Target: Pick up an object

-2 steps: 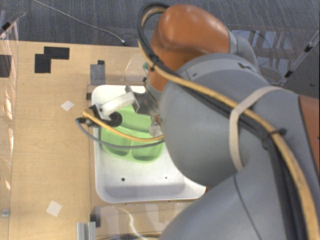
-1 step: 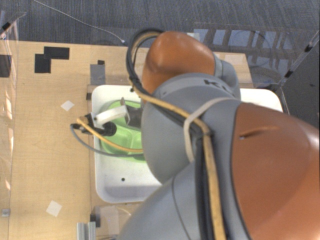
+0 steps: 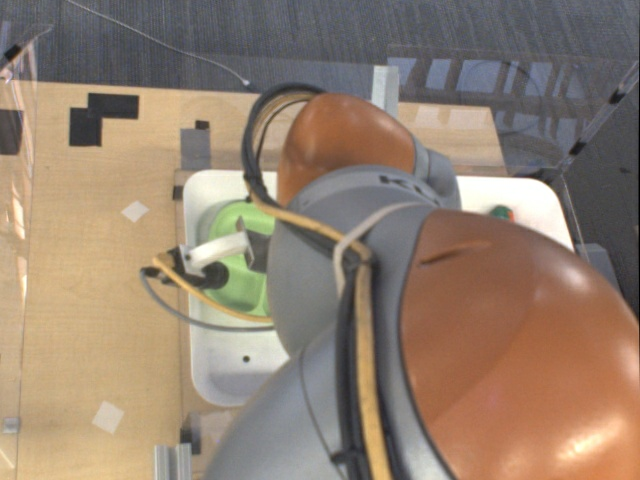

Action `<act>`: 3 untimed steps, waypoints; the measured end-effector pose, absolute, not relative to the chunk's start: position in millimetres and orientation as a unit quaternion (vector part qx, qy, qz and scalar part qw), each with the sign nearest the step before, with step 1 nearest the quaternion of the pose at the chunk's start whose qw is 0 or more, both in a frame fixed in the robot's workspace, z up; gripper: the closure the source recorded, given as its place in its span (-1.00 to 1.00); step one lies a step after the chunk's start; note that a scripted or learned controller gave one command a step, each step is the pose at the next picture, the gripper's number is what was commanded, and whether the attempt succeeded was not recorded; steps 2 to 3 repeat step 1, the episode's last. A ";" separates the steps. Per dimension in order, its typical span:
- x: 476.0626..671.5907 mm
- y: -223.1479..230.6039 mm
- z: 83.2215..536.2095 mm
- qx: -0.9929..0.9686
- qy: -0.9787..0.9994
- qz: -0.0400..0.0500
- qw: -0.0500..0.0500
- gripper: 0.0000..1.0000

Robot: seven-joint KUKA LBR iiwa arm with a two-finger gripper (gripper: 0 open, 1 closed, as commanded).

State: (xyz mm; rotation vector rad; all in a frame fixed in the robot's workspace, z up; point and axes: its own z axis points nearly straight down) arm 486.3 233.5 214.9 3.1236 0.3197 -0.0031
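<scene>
My grey and orange arm (image 3: 430, 308) covers most of the camera view and reaches over the left white bin (image 3: 215, 368). A bright green object (image 3: 232, 223) lies in that bin, partly under the arm's wrist. A white part and black cabling (image 3: 205, 258) of the wrist sit right over the green object. A small green and red object (image 3: 499, 211) peeks out in the right bin (image 3: 535, 203) behind the arm.
The wooden bench (image 3: 90, 298) stretches to the left of the bins, with black markers (image 3: 103, 116) at the back left. A yellow and a grey cable loop (image 3: 175, 293) hang out over the left bin's edge. Clear panels stand at the far left and back right.
</scene>
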 end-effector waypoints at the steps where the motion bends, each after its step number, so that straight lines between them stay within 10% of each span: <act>1: 487.4 234.8 300.1 0.951 0.310 0.002 -0.001 1.00; 3: 487.4 234.8 300.1 0.951 0.310 0.002 -0.001 1.00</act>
